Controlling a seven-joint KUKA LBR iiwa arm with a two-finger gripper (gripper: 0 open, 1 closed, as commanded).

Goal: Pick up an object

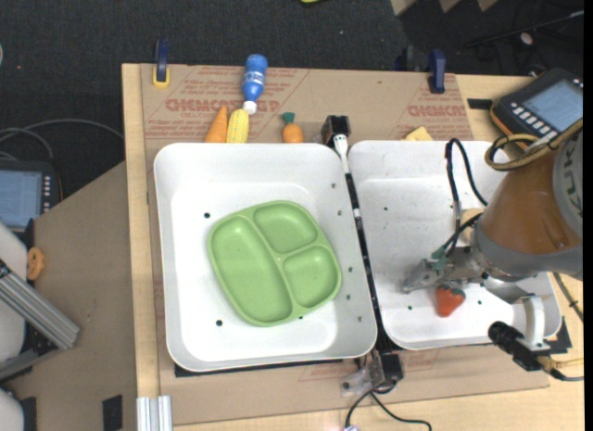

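Key relation: the red object [449, 301], small, rounded, w/ a bit of green at its top, sits in the right bin [398, 234], near that bin's front edge and toward its right half. The tool [428, 274] is low over the same bin, its metal tips pointing to the view's left; the red object lies just beside it, on the side nearer the front of the bin and slightly toward the arm [528, 216]. So the object is under/behind the wrist end of the tool rather than out ahead of the tips.

Tool state: can't tell if the tips are apart or together, since the parts blur into one grey cluster. Nothing is visibly clamped between them, so I don't count the red object as held, though it looks to touch or nearly touch the tool body.

Long axis of the red object: roughly upright in the view, green end up toward the tool; it's too small to be sure.

Judgement: a grasp needs the tool pulled back toward the arm and shifted toward the bin's front edge.

Left bin [185, 234] holds a green divided plate [273, 262], well apart. A few toys lie on the tabletop [306, 86] behind the bins.
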